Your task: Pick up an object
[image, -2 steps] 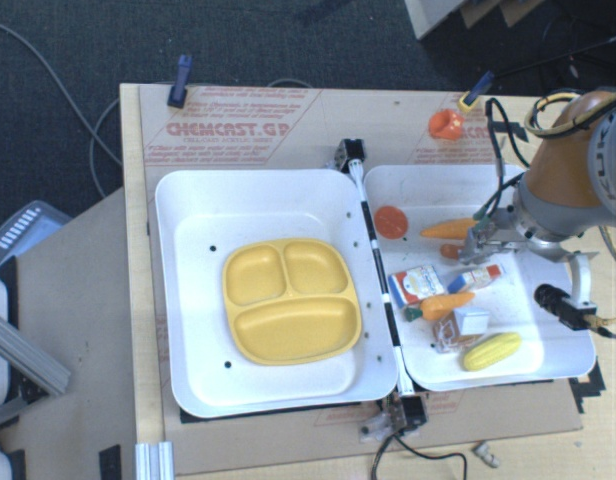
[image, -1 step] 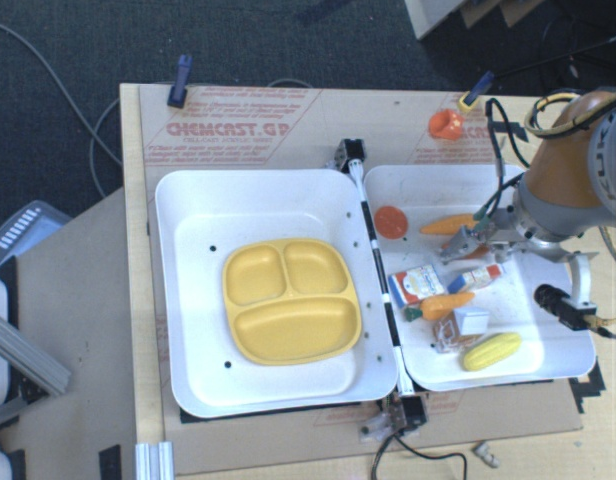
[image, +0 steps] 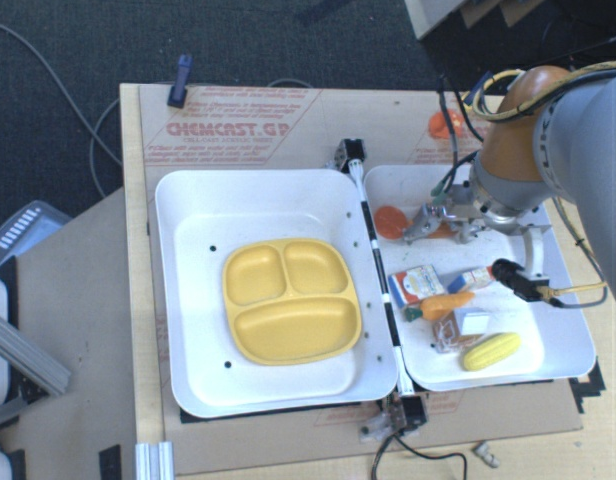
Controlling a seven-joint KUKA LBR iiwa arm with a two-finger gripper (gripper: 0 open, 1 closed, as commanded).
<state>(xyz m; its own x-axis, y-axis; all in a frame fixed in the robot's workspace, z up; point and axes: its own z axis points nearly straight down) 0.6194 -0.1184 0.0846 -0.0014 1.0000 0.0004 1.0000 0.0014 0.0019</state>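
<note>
Hovering low in the right bin [image: 578,353], gripper [image: 440,220] beside an orange-red round piece [image: 390,221] at the bin's left wall; cannot tell fingers' state. Probably light, stiff, slick plastic; best pinched across its edges, squarely, to avoid slipping.

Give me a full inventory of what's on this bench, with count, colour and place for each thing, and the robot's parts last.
white bins: two, white, side by side on the bench
divided plate: one, yellow, three compartments, in the left bin
corn cob: one, yellow, near front of the right bin
carrot: one, orange, middle of the right bin
small carton: one, red and white, right bin beside the divider
round orange piece: one, orange-red, back left of the right bin
clip: one, blue, on the board's back left edge
arm: one, grey with orange band, reaching in over the right bin
gripper: one, metal, low over the right bin's back area
</note>
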